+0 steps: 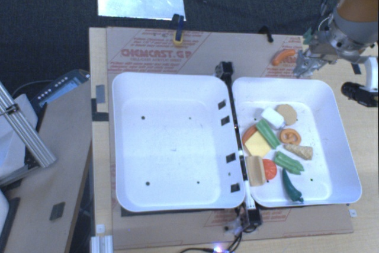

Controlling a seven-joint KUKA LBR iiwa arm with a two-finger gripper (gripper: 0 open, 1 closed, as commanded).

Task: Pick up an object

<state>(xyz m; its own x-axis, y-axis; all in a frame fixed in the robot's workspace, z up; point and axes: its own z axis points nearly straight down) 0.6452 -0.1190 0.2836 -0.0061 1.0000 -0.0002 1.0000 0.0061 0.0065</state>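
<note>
Bench (148,47): two white bins (172,139) side by side, orange toy (284,57) loose.

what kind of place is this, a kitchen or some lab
Probably a robot test lab, not a kitchen: a robot arm reaches over two white bins on a bench, the toy food is piled in one, and a cardboard sheet lies underneath.

Toy food items lie clustered in the right bin (337,127) — toward its left half. A white block (273,117) and a tan disc (287,113) sit at the far end. Below them: a green pod (267,134), a yellow wedge (257,143), a pretzel (290,136), a red tomato slice (270,169), and a dark green cucumber (291,186) nearest the front. One orange piece (283,57) lies on the desk behind the bin.
</note>
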